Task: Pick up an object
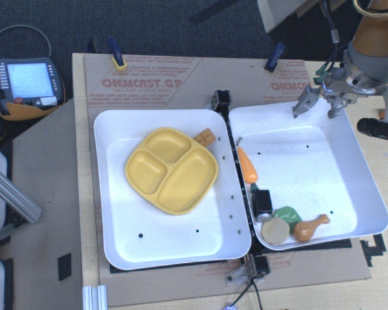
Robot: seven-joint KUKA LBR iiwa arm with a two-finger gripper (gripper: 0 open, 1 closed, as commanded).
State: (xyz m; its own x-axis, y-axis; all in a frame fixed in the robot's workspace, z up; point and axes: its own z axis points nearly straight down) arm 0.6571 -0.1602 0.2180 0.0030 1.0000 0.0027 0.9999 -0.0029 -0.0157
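My gripper (318,107) hangs over the far edge of the right bin (349,173), fingers spread open with nothing between them. Down the right bin's left side lie an orange carrot (247,165) and a black block (262,202). Near that bin's front edge sit a pale round piece (275,230), a green piece (290,214) and a brown drumstick (310,227). All of these lie well in front and to the left of the gripper. In the left bin (116,225) a yellow divided plate (172,170) rests, with a small brown block (205,137) at its far right rim.
Both bins sit on a cardboard-covered bench (155,79) held by blue clamps (118,58). A black bracket (221,99) joins the bins at the far side. A teach pendant (27,86) lies off the bench at the left.
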